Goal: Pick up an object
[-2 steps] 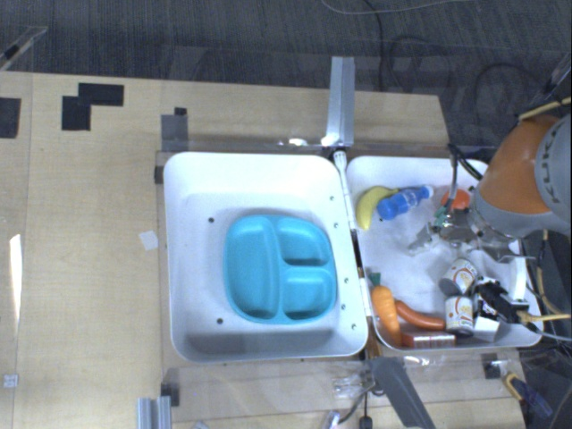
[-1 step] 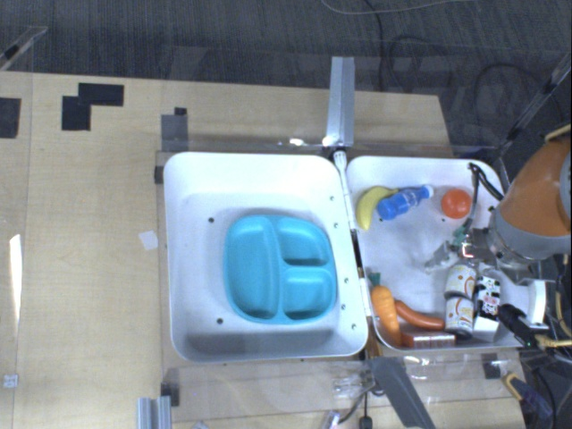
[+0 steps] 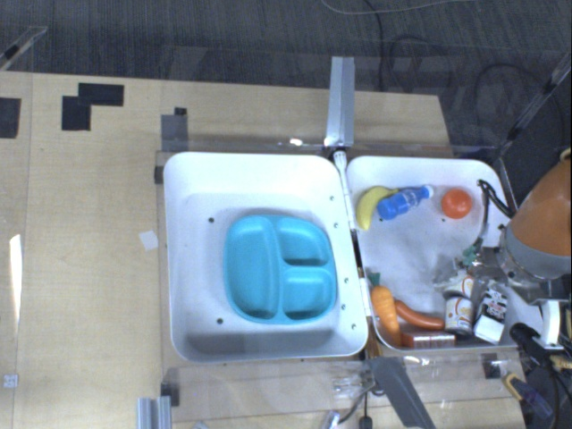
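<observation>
Wooden counter (image 3: pixel 80 239) is carrying two white bins side by side, with dark carpet lying beyond it and a thin cable trailing across that carpet at the top. Left bin (image 3: pixel 192 195) is holding a blue divided tray (image 3: pixel 279 267) lying flat near its middle. Right bin (image 3: pixel 420 172) is holding the clutter: a yellow banana (image 3: pixel 368 206) touching a blue bottle (image 3: pixel 402 201) near the back wall, an orange ball (image 3: pixel 457 204) just beside them, and an orange carrot (image 3: pixel 385 307) touching a brown sausage-shaped piece (image 3: pixel 420 315) against the front wall. Grey arm (image 3: pixel 545 231) with its orange band is reaching in from the right, and the end effector (image 3: pixel 472 280) is hanging low over the front right corner of that bin, among a small can (image 3: pixel 459 311) and a white box (image 3: pixel 491 315); whether it is open or closed I cannot tell, and nothing is visibly being gripped. As a pick, the can nearest the tool is looking light and stiff, probably smooth and prone to slipping, so taking it across its round body seems best, though the box is crowding it closely. Ball would likely be rolling away under a poor squeeze; banana and carrot look like light toy pieces, easier to hold across their narrow middles. Bin floor is appearing smooth and hard, so nudged things may be sliding.
</observation>
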{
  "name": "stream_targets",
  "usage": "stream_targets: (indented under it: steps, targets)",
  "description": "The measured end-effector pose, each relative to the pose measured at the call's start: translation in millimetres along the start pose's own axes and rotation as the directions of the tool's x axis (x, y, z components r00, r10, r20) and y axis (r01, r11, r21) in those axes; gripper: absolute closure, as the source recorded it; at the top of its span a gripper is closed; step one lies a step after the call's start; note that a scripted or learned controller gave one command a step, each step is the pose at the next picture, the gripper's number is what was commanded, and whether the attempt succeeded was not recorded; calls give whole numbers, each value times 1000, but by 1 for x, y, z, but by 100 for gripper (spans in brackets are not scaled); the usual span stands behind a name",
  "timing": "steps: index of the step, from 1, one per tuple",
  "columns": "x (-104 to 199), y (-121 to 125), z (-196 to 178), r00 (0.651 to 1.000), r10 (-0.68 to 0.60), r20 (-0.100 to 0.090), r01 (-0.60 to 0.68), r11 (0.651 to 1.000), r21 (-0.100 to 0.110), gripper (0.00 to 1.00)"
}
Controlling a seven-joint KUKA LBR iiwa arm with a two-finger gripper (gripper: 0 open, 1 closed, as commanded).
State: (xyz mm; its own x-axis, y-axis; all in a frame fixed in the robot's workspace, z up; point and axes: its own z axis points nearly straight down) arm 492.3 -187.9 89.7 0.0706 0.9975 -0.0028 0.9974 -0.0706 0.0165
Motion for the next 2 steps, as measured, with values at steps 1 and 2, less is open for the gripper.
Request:
stream_targets:
  steps: [1,2]
  targets:
    - [1,3,-12,1000,-3,0,3,1000,-7,100]
    - [57,2,-123,993,-118,-3,118,993,9,100]
